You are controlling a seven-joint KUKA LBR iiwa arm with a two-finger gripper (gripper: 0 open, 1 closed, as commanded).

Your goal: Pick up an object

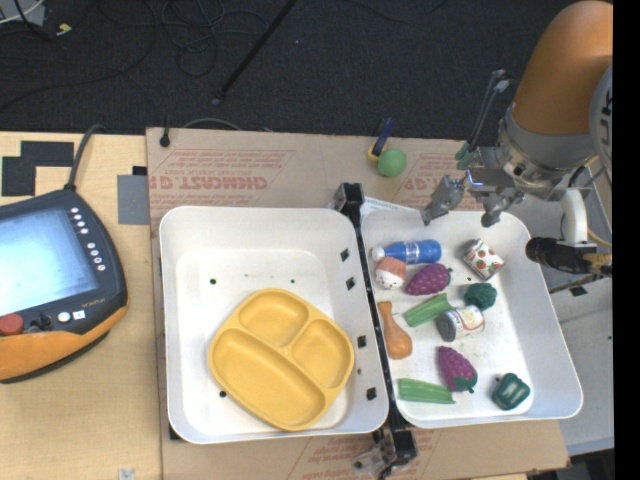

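We see the objects to pick lying in the right-hand bin (560,368), all below the end effector (468,202) in the picture. Closest to it is a small white cube with red marks (482,259), just below and slightly right. Below and to the left lie a blue and white bottle (410,252), a white and red piece (389,272) touching it, and a purple grape bunch (427,279). Farther down sit a dark green round piece (480,295), a green pod (427,310), a small jar with a label (461,321), and an orange-brown drumstick-like piece (394,332) near the bin's left wall. At the far end from the end effector lie a second purple bunch (456,367), a flat green vegetable (424,392) and a dark green pepper (510,392).

The end effector hangs over the upper edge of that bin with its two fingers spread apart and nothing between them.

To its lower left, well apart, the left-hand bin (200,238) holds a yellow divided plate (281,356). Up and left of the end effector a green ball (392,162) rests on the brown cardboard covering the desk (250,173). Far to the left sits a control pendant with a screen (50,273).
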